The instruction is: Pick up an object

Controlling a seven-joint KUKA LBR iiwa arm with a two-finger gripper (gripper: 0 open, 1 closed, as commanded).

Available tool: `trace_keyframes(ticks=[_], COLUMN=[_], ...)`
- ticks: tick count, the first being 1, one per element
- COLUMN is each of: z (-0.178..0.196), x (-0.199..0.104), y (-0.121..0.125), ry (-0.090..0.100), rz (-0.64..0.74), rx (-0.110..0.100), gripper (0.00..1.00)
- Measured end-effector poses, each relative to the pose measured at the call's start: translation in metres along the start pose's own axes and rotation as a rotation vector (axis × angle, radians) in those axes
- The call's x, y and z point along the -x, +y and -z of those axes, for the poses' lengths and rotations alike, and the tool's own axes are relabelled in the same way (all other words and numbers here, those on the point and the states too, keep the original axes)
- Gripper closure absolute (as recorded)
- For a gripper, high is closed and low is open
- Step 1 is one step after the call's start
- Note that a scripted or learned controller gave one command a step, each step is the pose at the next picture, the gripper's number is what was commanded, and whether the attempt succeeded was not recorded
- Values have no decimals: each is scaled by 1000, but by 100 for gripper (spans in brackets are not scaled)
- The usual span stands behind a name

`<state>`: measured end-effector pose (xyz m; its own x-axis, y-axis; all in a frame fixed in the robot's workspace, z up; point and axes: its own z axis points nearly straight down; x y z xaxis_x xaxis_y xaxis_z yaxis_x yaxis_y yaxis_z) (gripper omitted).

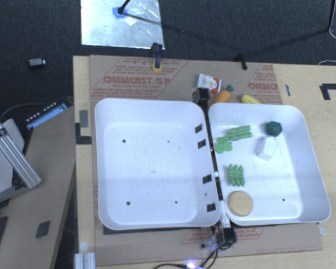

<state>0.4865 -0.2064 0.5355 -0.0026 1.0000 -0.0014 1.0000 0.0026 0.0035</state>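
The right bin (311, 167) holds several small objects. A light green ridged piece (239, 133) lies near its back, with a smaller green piece (222, 146) beside the divider. A dark green round lump (273, 129) sits at the back right, and a white block (265, 148) lies just in front of it. A green ridged block (236, 175) rests mid-bin, and a tan round disc (240, 203) lies at the front left corner.
The left bin (151, 164) sits beside the right one, joined by black clips (207, 179). Behind the bins lie a small packet (208, 83), an orange item (223, 96) and a yellow item (250, 100). A metal frame (11, 156) stands at far left.
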Motion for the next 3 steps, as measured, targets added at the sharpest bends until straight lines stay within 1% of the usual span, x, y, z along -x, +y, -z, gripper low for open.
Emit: trace_keyframes(ticks=[1, 2, 3], z=[12, -1, 0], x=[0, -9, -24], y=[1, 0, 0], ry=[-2, 0, 0], rz=[3, 1, 2], rx=[4, -1, 0], gripper=[100, 100, 100])
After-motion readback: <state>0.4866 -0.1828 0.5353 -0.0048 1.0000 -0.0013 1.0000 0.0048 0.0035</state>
